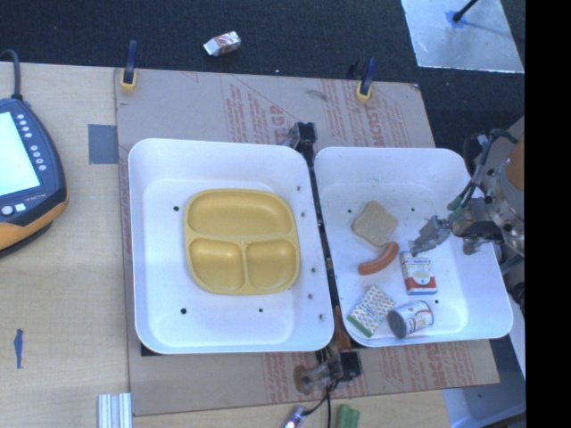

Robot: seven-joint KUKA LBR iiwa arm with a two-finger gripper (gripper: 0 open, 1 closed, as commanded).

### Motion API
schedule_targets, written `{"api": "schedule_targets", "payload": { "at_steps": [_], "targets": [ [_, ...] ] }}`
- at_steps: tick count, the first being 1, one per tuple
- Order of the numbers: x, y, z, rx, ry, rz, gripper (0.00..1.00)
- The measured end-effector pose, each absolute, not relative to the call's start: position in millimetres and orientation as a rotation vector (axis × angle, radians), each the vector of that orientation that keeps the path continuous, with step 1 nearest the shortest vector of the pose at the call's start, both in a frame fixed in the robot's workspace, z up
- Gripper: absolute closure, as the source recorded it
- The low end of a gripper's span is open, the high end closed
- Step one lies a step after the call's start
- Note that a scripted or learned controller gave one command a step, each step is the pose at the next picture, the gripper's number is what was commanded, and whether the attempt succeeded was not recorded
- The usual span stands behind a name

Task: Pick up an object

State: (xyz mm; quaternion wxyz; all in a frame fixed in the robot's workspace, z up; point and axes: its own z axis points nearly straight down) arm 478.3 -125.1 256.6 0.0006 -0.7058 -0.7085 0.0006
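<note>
Pincer [432, 236] hovers just above the small carton [418, 272]; grip state unclear.

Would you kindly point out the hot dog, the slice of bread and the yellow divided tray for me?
hot dog [378, 259], camera view, middle of the sausage.
slice of bread [375, 224], camera view, centre of its top face.
yellow divided tray [240, 213], camera view, floor of its long upper compartment.

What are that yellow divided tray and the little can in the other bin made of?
The yellow divided tray looks like moulded plastic: one even colour, soft sheen, rounded compartments. The can appears to be metal with a printed label: its end looks grey, though at this size a toy plastic one can't be excluded.
</note>
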Motion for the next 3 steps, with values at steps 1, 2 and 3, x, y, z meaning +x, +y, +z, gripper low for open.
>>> {"api": "schedule_targets", "payload": {
  "at_steps": [1,2,3],
  "targets": [
    [542.3,-99,122,-2.213,-2.225,0.007,0.00],
    [586.0,-93,93,-2.216,-2.229,0.001,0.00],
    [513.4,-131,93,-2.218,-2.228,0.004,0.00]
  ]
}}
